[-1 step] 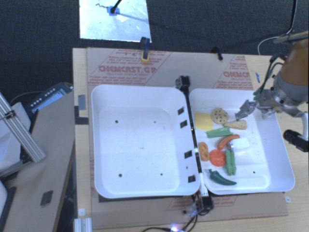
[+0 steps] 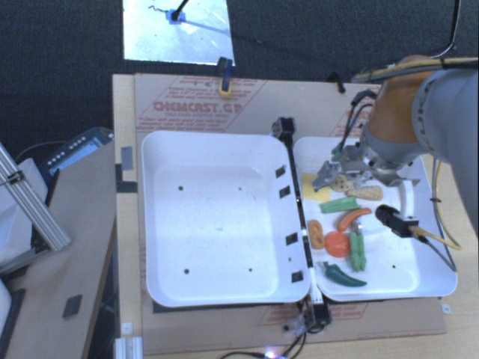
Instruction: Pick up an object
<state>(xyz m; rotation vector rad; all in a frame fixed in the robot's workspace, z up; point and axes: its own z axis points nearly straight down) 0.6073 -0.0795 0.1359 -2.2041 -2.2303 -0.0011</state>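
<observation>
My gripper point(image 2: 333, 175) hangs low over the upper left part of the right bin point(image 2: 397, 271), just above a flat yellow piece point(image 2: 314, 191). A small tan speckled item point(image 2: 341, 182) lies right by the gripper tip; whether it is gripped I cannot tell. Below the gripper lie a tan bread-like piece point(image 2: 365, 194), a light green bean point(image 2: 338, 204), an orange-red pepper point(image 2: 353, 218), a red tomato point(image 2: 337, 244), an orange slice point(image 2: 316, 234), a green pepper point(image 2: 358, 251) and a dark green chili point(image 2: 344, 275).
The left bin point(image 2: 217, 137) stands beside the right one, with a black divider point(image 2: 293, 200) between them. The grey arm with its orange band point(image 2: 397, 107) comes in from the right, trailing cables and a black connector point(image 2: 393, 221) over the right bin.
</observation>
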